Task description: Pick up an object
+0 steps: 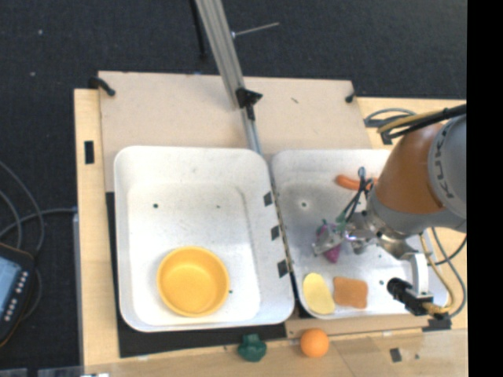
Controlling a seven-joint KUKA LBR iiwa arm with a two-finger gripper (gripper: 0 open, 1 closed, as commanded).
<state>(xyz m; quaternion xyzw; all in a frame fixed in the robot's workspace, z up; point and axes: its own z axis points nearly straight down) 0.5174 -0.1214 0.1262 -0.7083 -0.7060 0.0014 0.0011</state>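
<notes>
Two bins, and the gripper (330, 240) is down in the right bin (302, 181), right at a small purple thing (333, 252). Looks like the grab step, but I honestly can't tell its grip state from this angle. Next: lift straight up. No readable writing anywhere.

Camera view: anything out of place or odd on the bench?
Two things sit outside the bins, on the bench edge in front of the right bin: an orange ball and a small dark green object. Inside the bins nothing looks spilled or damaged; the yellow bowl in the left bin sits upright.
</notes>
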